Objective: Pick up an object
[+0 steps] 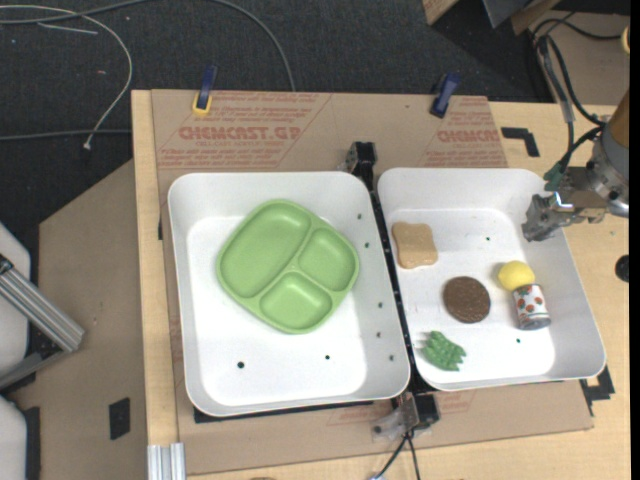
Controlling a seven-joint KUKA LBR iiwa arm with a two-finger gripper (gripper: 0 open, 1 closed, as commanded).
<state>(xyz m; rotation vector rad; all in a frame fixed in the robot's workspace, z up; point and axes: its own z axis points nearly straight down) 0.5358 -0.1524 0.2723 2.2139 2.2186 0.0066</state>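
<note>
Green leafy toy [441,350] lies far from the fingers [537,223], whose spread I cannot tell; descending blind risks striking the bin wall [575,258].

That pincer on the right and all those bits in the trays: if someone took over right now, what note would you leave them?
Pincer: over the right bin's far right rim, nothing seen in it; open or shut is unclear.
Right bin holds: tan toast piece, brown round disc, yellow piece, small can, green leafy toy.
Left bin: green divided plate.
Done: nothing lifted yet.
Left: bring the pincer down on one object and pick it up.
</note>
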